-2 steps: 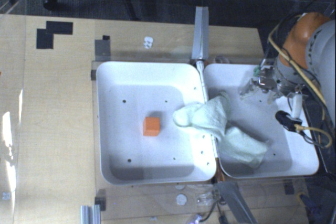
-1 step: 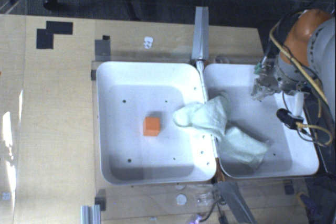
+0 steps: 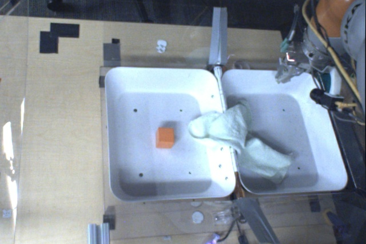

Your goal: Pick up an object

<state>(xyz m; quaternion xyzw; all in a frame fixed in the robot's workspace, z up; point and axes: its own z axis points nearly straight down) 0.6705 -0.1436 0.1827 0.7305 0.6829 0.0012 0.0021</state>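
Orange foam cube [image 3: 165,138] is sitting alone on the left bin [image 3: 123,88] floor, easy to reach. White cloth [image 3: 237,140] is draping over the divider into the right bin [image 3: 320,180]. Gripper [image 3: 287,71] is hovering at the right bin's far rim, carrying nothing.

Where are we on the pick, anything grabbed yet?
Nothing lifted. The orange cube sits on the left bin floor, and the white cloth drapes over the divider into the right bin. In hand: the claw is at the right bin's top rim, touching neither. Left: descend, grasp, lift.
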